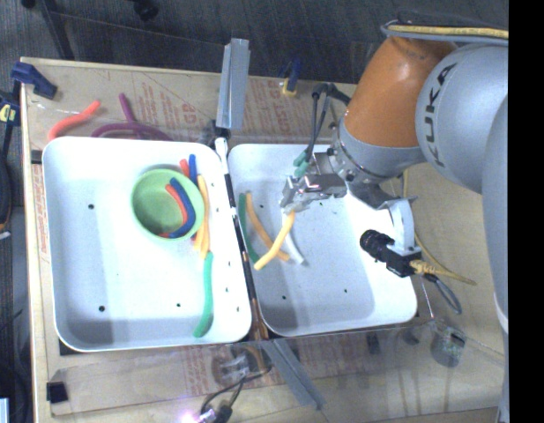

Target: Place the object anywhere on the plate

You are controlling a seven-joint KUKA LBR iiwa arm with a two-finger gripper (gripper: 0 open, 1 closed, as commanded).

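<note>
The tool (294, 203) is over the right bin (377, 302), near its upper left part. A yellow flexible strip (276, 247) hangs down from its fingertips, so the tool is closed on the upper end of this strip; the lower end touches the bin floor. Just to the left of it, a green strip (247, 214) lies near the bin wall.

In the left bin (78, 263) there is a green plate (164, 203). Red, blue and yellow strips lie on its right side, and a long green strip (205, 293) lies below it. The desk (166, 95) carries both bins.
</note>
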